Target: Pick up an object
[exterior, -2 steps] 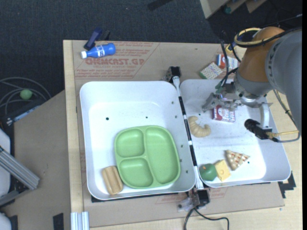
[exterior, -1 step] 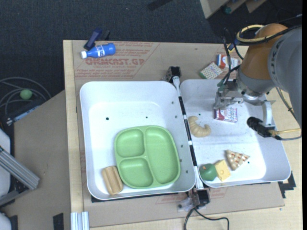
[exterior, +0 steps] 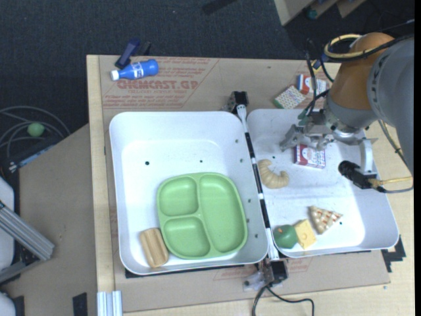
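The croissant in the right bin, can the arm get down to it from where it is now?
Probably yes. The croissant lies by itself near the right bin's left wall, nothing on top, and the tool hovers just up and right of it.

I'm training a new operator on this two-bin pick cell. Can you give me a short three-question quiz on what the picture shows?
1. True or false: the green divided plate lies in the right bin.
2. Which item lies nearest the divider between the bins? A) croissant B) pizza slice C) red and white packet
3. Fill in: the gripper hangs over the ____ bin.

Key: 1 false, it lies in the left bin. 2 A. 3 right.
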Motion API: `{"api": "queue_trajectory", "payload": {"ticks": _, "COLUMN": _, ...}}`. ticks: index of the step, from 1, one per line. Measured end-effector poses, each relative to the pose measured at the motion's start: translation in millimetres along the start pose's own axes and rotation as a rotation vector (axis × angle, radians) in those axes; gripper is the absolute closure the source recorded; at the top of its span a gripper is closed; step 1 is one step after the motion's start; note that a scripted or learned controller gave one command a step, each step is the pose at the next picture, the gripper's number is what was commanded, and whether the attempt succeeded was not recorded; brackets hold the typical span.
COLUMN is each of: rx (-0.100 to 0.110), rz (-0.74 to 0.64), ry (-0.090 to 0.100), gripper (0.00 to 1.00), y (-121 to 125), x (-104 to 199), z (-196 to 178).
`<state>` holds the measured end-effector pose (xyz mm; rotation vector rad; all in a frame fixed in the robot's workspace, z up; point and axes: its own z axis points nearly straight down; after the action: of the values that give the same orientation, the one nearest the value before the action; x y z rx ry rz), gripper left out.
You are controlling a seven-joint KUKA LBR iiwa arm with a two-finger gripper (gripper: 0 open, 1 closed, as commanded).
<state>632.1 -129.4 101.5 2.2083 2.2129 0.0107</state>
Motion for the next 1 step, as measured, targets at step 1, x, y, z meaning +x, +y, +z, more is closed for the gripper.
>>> {"api": "queue_trajectory", "payload": {"ticks": 1, "rx": 0.004, "rz": 0.001, "ry": 0.004, "gripper": 0.0, "y": 0.6, "x": -9.4, "z": 11.7}}
